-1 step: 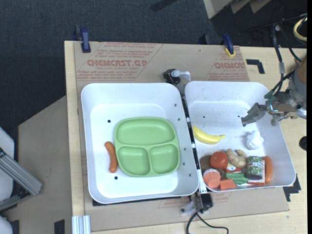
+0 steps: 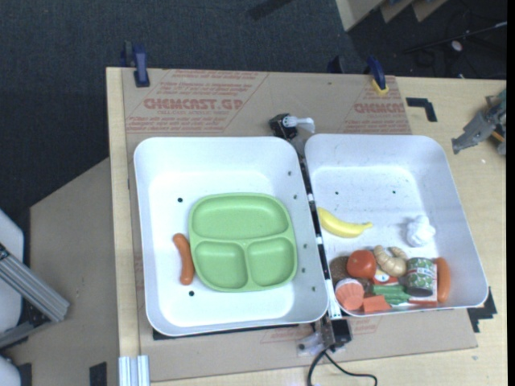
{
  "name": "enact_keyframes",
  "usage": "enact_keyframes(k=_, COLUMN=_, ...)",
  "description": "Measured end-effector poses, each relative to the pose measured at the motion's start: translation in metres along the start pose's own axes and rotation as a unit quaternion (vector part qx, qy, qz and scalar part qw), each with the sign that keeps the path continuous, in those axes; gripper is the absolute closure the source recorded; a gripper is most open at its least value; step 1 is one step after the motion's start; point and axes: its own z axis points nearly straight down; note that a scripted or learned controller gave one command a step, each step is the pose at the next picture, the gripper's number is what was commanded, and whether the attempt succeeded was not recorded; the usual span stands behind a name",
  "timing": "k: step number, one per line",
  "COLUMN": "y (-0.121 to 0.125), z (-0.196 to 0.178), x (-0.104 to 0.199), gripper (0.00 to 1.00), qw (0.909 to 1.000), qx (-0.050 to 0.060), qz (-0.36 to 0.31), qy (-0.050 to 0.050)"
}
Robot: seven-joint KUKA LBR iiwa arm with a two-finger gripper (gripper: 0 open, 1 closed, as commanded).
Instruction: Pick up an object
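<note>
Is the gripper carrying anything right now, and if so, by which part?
Nothing is held. The gripper is off to the right of the right bin, with no object between its fingers; the banana lies in that bin.

Both bins [image 2: 161, 175] look like smooth, glossy white plastic. The green tray [image 2: 241, 240] is matt plastic. The banana [image 2: 344, 225] has a plastic sheen. The bench [image 2: 201, 103] top is printed brown paper, matt.

Two white bins [image 2: 153, 215] sit side by side. The left bin holds one green plate [image 2: 241, 241] and one sausage [image 2: 184, 258]. The right bin [image 2: 378, 155] holds one banana [image 2: 342, 224], one tomato [image 2: 362, 263] and one carrot [image 2: 442, 278].
</note>
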Motion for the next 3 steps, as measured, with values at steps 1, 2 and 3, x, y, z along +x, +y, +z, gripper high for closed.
enact_keyframes(k=1, y=-0.001, z=-0.008, x=0.004, gripper=1.0, qw=1.0, qx=0.002, qz=-0.002, qy=0.002)
enact_keyframes(k=2, y=-0.003, z=0.031, x=0.06, gripper=1.0, qw=0.9999, qx=0.008, qz=-0.005, qy=0.006)
enact_keyframes(k=3, y=-0.04, z=0.068, x=0.096, gripper=1.0, qw=0.9999, qx=0.009, qz=-0.003, qy=0.006)
